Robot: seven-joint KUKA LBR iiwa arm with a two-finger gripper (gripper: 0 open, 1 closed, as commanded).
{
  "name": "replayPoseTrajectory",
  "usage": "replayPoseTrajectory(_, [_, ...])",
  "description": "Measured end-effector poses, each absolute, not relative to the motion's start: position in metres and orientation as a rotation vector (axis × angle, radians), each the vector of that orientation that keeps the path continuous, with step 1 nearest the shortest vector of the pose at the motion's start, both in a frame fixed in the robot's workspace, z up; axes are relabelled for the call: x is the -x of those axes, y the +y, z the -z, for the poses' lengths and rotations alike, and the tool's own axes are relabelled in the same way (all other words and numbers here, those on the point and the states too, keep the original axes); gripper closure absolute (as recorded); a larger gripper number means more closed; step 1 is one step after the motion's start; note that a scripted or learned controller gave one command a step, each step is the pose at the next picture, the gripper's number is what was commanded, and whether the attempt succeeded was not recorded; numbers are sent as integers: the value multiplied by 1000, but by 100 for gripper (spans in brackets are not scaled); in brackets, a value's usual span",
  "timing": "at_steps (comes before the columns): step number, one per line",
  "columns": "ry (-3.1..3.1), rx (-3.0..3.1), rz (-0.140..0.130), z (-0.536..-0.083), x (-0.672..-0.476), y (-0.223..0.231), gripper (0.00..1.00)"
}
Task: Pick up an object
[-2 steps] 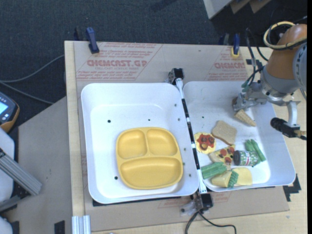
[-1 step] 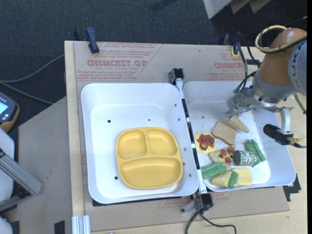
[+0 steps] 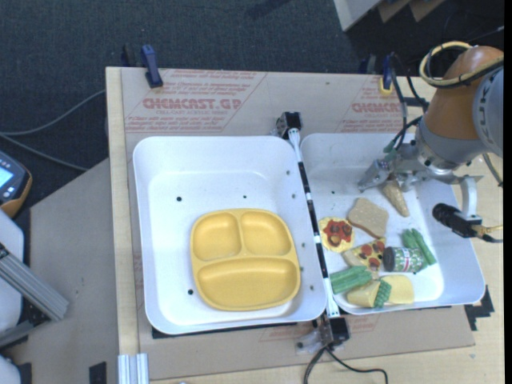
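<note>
1. You saw "CHEMCAST GP" printed in red across the table (image 3: 200, 102).
2. Your claw (image 3: 390, 174) hung in the right bin (image 3: 472, 282) over a bread roll (image 3: 396, 197); its state couldn't be told.

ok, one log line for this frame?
arm: over right bin | gripper: above bread slice | yellow tray: left bin

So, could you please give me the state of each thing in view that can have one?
Yellow plate: upright in the left bin, nothing on it.
Small can: lying on its side in the right bin.
Bread slice: lying flat.
Gripper: low over the right bin.
</note>
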State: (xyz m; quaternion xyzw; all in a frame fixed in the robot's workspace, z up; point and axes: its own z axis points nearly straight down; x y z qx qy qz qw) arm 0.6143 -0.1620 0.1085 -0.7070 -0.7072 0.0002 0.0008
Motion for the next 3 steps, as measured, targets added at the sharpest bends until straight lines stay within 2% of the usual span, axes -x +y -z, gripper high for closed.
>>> replayPoseTrajectory(1, [-2225,2223,2,-120,-615,-162,100])
replayPoseTrajectory(2, [-2223,2214,1,-148,-576,-106,100])
replayPoseTrajectory(3, [-2220,2220,-1,-146,-577,-109,0])
